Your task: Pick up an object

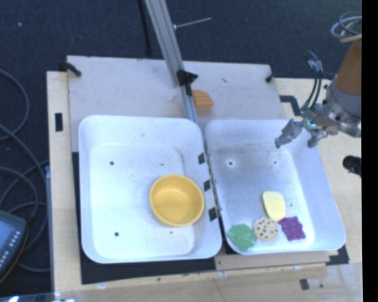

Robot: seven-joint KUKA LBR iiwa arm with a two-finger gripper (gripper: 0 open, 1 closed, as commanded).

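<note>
The green piece (241,236), cookie (264,229), purple piece (293,228) and yellow piece (273,204) lie well below the gripper (300,134), released and empty; they look light and flat, best pinched across the edges.

floor (50,17): dark carpet | cables (12,162): left | bench (132,83): pale wood | metal post (167,33): slanted

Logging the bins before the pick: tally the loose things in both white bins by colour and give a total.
Yellow: 2, the round yellow plastic bowl in the left bin and the pale yellow flat oval piece in the right bin
Green: 1, the green flat round piece
Tan: 1, the tan speckled round cookie
Purple: 1, the purple flat jagged piece
Total: 5
</note>
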